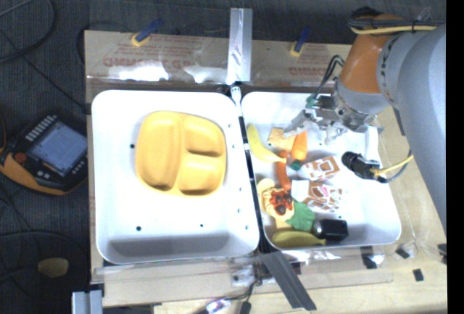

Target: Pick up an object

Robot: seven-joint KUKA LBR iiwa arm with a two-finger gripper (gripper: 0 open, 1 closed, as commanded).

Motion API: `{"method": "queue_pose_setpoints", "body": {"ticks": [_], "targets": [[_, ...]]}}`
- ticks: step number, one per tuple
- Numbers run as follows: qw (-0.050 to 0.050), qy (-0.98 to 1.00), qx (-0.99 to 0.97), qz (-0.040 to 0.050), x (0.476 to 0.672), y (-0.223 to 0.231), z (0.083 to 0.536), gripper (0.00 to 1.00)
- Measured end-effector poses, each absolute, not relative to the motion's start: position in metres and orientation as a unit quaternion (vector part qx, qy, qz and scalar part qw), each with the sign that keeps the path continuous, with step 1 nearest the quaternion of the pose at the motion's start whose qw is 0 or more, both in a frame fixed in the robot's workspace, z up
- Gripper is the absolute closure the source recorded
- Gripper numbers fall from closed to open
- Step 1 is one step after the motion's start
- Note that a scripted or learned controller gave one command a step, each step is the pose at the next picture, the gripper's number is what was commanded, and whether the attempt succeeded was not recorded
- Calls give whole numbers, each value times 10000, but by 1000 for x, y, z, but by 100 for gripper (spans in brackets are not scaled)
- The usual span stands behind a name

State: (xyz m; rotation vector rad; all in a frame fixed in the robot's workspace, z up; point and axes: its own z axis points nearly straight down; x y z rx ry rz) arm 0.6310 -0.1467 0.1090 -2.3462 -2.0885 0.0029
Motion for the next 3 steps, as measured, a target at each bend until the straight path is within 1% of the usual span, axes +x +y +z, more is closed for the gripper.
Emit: {"method": "queue_pose_setpoints", "body": {"ticks": [1,2,3], "targets": [[-45,-6665,-7455,-36,603,-131,89,0],[-48,-6658,-7461,-49,604,-132,100,100],[-3,-7623,-6472,14,596,-146,163,100]]}}
